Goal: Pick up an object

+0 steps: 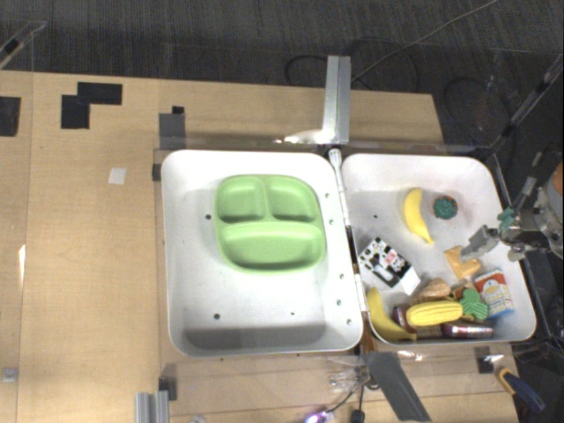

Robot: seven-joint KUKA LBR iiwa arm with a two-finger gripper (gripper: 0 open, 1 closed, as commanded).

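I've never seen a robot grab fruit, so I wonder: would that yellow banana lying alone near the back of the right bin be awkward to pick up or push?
Probably a little. The banana is curved and smooth-looking, so it may pivot or slide on the white bin floor when nudged. It looks like a toy, so likely light and stiff.

Grey metal gripper (496, 234) with slim pale fingers (480, 239), teal spot near its base, thin dark cables behind

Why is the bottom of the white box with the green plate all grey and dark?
In the camera view, that grey patch is a shadow along the left bin's near wall; the green plate above it is evenly lit, and the toys in the right bin look soft and slightly blurry.
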